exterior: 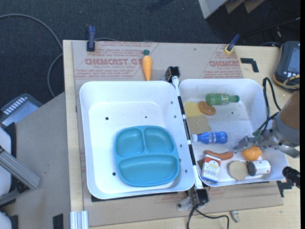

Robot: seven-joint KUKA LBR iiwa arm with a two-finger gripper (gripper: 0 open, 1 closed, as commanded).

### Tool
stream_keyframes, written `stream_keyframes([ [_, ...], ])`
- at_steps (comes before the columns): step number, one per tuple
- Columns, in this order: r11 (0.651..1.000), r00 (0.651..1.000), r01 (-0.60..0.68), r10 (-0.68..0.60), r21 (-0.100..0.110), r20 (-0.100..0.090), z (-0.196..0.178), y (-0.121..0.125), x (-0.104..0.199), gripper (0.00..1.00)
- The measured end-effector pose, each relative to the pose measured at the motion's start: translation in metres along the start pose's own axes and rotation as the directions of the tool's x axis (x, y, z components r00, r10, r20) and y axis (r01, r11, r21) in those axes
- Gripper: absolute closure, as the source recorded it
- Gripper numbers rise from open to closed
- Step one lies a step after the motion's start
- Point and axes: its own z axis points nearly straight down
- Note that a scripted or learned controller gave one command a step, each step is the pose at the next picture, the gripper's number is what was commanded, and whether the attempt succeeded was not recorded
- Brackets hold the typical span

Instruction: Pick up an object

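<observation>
The claw (251, 144) sits low in the right bin (248, 86), at about four o'clock from the bin's middle, right over a small orange fruit (251, 152). Whether it is clenched or released, I cannot tell. The fruit is roundish, so it has no clear long axis and points nowhere in particular; it lies just at twelve o'clock of a white canister (259, 167), which lies on its side with its long axis running three to nine o'clock.

The bench (119, 61) is pale board with red printed lettering, standing on dark carpet (43, 8). A toy carrot (147, 67) rests on the bench at twelve o'clock of the left bin (95, 109), its green tip pointing to twelve.

Left bin: a blue divided plate (146, 155) lying flat toward six o'clock.

Right bin: a green bottle (221, 98) at twelve o'clock, lying with its cap toward three; a yellow slice (191, 109) and a brown ring (208, 109) just below it; a tan square (198, 125); a blue bottle (209, 138) on its side, white cap toward nine; a sausage (219, 154); a small carton (211, 169); a beige round (236, 170) touching the canister.
</observation>
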Motion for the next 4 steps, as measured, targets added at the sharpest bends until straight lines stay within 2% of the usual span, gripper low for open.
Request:
stream_keyframes([
  [1, 1.0, 1.0, -0.001, 0.001, -0.003, 0.001, -0.01, 0.001, 0.0, 1.0],
  [2, 1.0, 1.0, -0.001, 0.001, 0.001, 0.003, 0.0, 0.104, 0.083, 1.0],
  [3, 1.0, 1.0, -0.001, 0.001, 0.0, 0.004, -0.099, 0.065, 0.14, 1.0],
  [4, 1.0, 1.0, -0.002, 0.002, 0.002, 0.003, -0.125, 0.049, 0.188, 1.0],
])
